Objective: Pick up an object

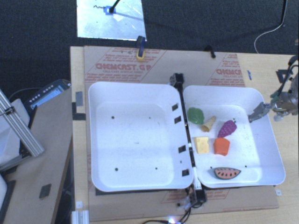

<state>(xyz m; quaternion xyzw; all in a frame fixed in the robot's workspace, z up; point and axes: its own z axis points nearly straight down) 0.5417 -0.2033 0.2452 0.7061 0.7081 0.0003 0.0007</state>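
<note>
The right bin holds several toy foods: a green leafy piece, a tan cone, a purple grape bunch, a yellow cheese block, an orange block and a watermelon slice near the front wall. My gripper hangs over the right bin's far right rim, to the right of the grapes and apart from every item. Nothing is seen in its grasp.
The left bin lies beside the right one, joined by a black divider. Both rest on a cardboard sheet. A yellow clamp sits at the back, with a metal plate beyond it.
</note>
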